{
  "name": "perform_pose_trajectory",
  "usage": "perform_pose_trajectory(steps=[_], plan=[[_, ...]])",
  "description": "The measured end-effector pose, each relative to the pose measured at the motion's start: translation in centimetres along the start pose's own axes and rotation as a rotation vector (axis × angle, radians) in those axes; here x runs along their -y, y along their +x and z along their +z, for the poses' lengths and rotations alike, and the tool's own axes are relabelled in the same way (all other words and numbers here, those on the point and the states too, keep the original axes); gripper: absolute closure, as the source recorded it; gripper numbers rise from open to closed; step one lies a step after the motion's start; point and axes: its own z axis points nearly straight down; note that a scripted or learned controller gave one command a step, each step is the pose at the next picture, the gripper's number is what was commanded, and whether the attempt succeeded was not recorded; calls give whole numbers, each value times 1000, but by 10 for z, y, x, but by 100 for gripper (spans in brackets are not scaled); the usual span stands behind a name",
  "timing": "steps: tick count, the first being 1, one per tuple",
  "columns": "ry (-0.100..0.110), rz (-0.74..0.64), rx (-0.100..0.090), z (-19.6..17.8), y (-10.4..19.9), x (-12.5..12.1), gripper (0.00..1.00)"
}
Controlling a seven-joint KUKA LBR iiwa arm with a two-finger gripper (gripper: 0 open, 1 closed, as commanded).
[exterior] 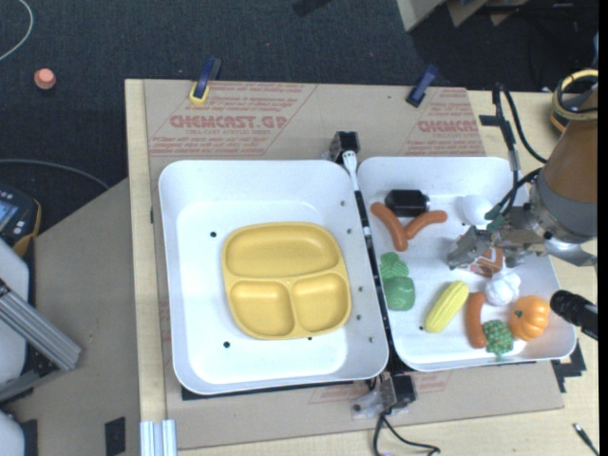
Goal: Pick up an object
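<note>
Two bins on the worktop — the right bin (pixel 432 174) holds the toy food. Our hand (pixel 478 252) sits low among it near a small white piece (pixel 503 287); grip state we cannot tell. Suggest lowering squarely over one item — clear of neighbours.

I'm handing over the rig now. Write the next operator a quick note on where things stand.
Gripper: low in the right bin, over the toys at its right side. Whether it is open or shut cannot be read from this view, and nothing visibly sits between its fingers.
Right bin: sausages, black block, green pepper, corn, carrot, broccoli, orange pumpkin, white pieces near the gripper.
Left bin: yellow divided tray.
Done: no pick confirmed.
Left: grasp one toy and lift it.
</note>
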Motion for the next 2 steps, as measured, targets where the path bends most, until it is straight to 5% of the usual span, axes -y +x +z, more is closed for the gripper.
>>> perform_pose_trajectory(steps=[1,2], plan=[[-14,-4,2,-6,0,-3,0],[-7,-2,0,38,-3,-8,0]])
